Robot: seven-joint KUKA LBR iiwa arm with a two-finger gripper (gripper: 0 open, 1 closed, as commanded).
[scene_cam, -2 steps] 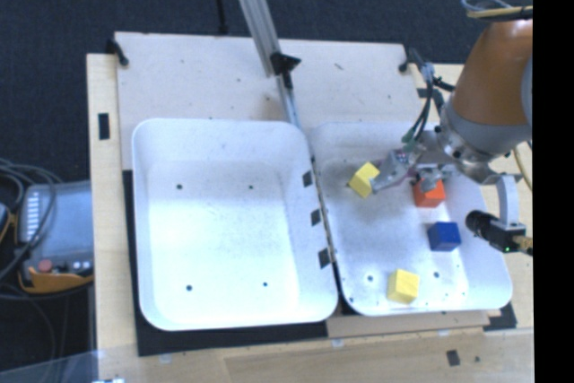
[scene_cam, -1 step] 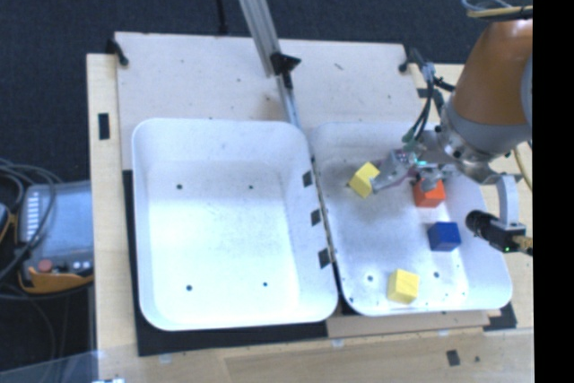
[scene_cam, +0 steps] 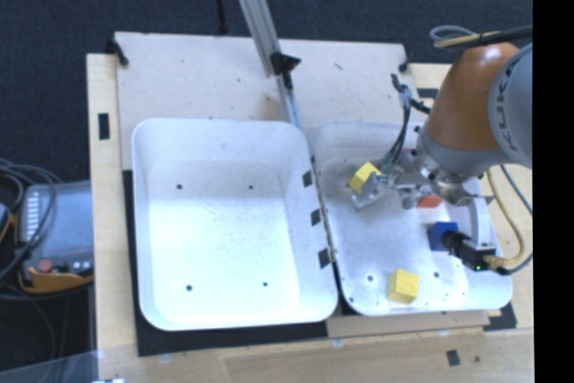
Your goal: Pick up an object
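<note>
Two white bins are seen; the right bin (scene_cam: 359,148) is entered by the arm (scene_cam: 471,108). The gripper (scene_cam: 372,191) is set touching the upper yellow block (scene_cam: 363,177); finger state cannot be told. A centred, square closure should be made before lifting. A second yellow block (scene_cam: 403,285) lies well apart.

The gripper (scene_cam: 369,189) reaches into the right bin (scene_cam: 359,148), a yellow block (scene_cam: 363,177) just at its tip. A second yellow block (scene_cam: 403,285) lies near that bin's front edge, with a blue object (scene_cam: 440,235) beside the arm (scene_cam: 471,112).

White bins (scene_cam: 224,139); yellow blocks (scene_cam: 363,177); blue block (scene_cam: 440,235).
</note>
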